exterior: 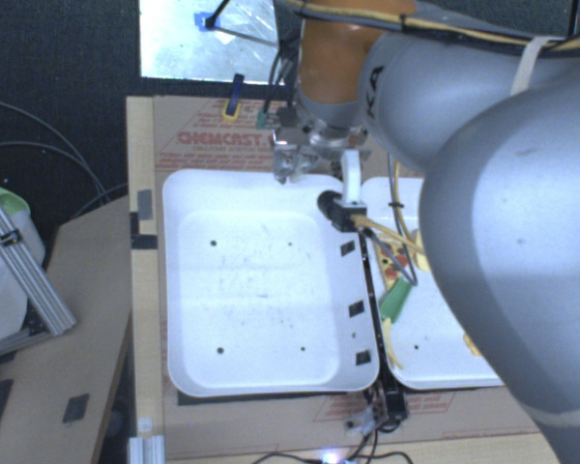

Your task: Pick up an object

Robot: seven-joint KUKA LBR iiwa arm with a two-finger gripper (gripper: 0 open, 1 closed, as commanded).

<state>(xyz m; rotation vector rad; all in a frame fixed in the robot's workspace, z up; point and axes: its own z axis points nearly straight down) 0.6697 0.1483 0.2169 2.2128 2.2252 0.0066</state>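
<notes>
From my remote seat I see the grey arm with its orange band (pixel 353 37) reaching in across the right of the picture, its metal two-finger gripper (pixel 292 167) hanging over the far rim of the shallow white left-hand bin (pixel 261 293). I judge that the pincer carries nothing; whether it stands apart or together I cannot tell, because the tip is small and blurred against the rim.

The things worth picking lie in the shallow white right-hand bin (pixel 435 356): a green, stubby, marker-like piece (pixel 394 301) just beside the dividing wall, with a tangle of thin yellowish sticks (pixel 396 245) touching or overlapping it. The arm's bulk hides most of that bin from me.

My worries, as judgement only:
- A descent from where the gripper hangs now would close on bare plastic, since it is well apart from the objects.
- It sits so near the far rim that going down could clip the wall.
- The green piece hugs the divider, so one side of the pincer may land on the wall instead of beside the piece.
- The sticks could snag or drag along and spoil the grasp.
</notes>
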